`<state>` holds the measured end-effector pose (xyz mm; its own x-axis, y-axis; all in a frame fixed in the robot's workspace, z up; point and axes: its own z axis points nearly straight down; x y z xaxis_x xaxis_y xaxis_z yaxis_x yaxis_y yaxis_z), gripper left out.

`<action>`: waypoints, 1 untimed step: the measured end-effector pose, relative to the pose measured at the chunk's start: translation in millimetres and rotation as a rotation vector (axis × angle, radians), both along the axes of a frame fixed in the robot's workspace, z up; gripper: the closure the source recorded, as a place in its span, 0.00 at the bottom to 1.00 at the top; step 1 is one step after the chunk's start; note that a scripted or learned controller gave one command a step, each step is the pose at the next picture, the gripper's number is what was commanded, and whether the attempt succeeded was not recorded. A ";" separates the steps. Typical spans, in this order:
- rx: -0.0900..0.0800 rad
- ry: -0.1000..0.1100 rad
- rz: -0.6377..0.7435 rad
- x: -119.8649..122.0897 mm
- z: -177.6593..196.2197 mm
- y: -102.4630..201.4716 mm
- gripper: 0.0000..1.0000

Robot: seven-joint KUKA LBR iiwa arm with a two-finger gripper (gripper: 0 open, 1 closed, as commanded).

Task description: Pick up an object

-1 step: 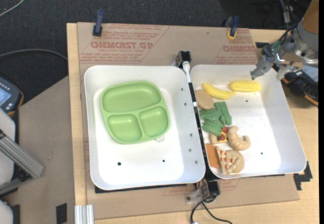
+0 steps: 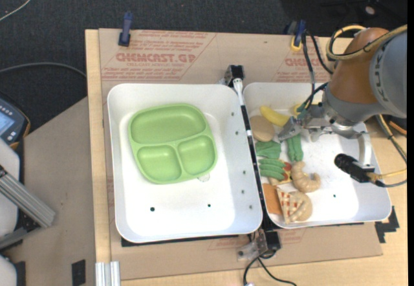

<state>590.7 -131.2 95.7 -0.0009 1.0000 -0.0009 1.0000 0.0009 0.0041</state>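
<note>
We judged the pick barely begun: nothing had left the right bin (image 2: 362, 210), and the grasp itself remained to be made. The end effector (image 2: 299, 128) hung low among the toy food at that bin's left side, and we could not tell whether it was open or closed, nor whether it gripped anything.

Directly beneath it stood a green pickle (image 2: 295, 147), ribbed and glossy, seemingly the nearest target. Just beyond its tip lay a smooth yellow banana (image 2: 274, 116) and a flat tan cookie (image 2: 261, 127). Below were leafy green pea pods (image 2: 270, 166), a knobbly beige croissant (image 2: 305, 179) and a triangular pizza slice (image 2: 294, 204), all moulded plastic.

Well to its left, the other bin (image 2: 129, 204) held a matte green divided plate (image 2: 173, 142) with three hollows.
</note>
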 end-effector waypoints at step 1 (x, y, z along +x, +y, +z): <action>-0.001 -0.001 -0.002 -0.1 9.4 -0.3 1.00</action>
